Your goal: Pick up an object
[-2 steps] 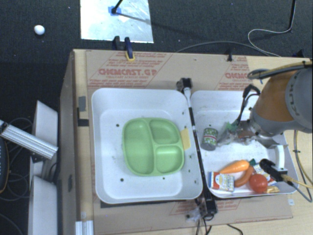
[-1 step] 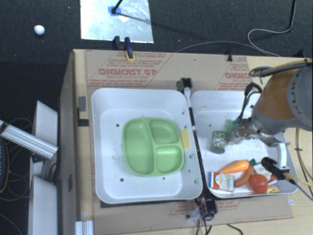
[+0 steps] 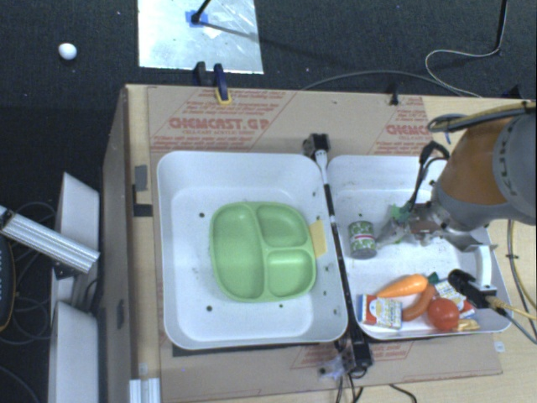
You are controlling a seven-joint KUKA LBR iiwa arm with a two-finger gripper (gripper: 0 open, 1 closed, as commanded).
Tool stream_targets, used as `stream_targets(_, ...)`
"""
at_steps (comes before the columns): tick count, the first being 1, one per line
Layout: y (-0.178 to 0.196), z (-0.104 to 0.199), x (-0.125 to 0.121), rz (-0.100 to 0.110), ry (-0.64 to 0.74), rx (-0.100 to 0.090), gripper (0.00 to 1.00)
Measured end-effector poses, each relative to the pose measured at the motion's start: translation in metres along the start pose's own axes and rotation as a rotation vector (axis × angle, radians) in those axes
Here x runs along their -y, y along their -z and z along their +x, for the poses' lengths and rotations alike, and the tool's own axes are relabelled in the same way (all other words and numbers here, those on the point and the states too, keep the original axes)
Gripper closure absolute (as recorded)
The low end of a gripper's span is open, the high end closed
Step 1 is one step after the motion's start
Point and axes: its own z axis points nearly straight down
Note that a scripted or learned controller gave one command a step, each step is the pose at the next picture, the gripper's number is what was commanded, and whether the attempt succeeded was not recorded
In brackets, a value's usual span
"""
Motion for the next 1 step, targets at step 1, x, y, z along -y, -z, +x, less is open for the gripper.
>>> stream_targets(1,-0.0105,-0.0467,0.044,0.004,-0.004,0.001,0.0)
